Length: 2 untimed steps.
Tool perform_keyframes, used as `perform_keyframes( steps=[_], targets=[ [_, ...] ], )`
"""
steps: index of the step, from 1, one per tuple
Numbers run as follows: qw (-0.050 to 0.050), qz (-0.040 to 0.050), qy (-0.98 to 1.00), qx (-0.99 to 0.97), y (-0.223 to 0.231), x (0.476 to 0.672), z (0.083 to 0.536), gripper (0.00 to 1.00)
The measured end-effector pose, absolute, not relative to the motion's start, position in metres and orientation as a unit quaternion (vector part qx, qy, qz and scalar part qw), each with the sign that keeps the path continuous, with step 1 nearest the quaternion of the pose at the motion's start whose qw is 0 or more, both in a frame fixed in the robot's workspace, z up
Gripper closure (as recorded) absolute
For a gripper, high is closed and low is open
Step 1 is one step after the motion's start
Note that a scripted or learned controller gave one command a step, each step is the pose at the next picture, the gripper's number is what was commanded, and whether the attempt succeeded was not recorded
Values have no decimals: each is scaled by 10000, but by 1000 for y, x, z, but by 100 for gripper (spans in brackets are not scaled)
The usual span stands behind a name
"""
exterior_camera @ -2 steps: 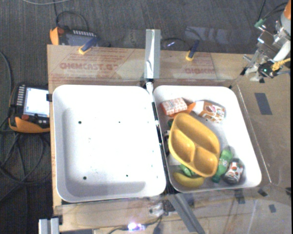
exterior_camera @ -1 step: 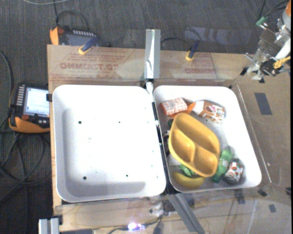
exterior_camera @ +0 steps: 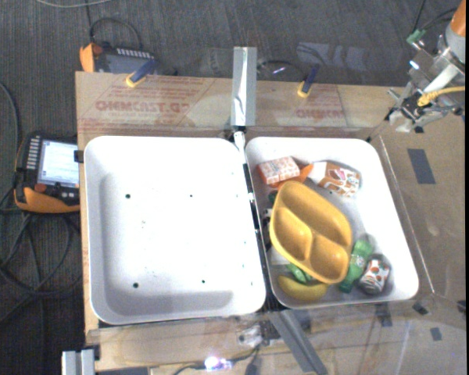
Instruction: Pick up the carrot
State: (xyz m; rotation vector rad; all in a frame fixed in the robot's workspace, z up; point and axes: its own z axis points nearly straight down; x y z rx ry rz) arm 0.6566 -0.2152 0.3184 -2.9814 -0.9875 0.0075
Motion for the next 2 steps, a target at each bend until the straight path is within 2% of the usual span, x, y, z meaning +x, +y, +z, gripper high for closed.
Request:
perform_keyframes(
  steps=[1, 2],
  targets=[
    [-4, 49, -3154, -9490, -215, 657, 327, 100],
    [6, 21, -2503, -9682, -220, 662, 320, 100]
  ],
)
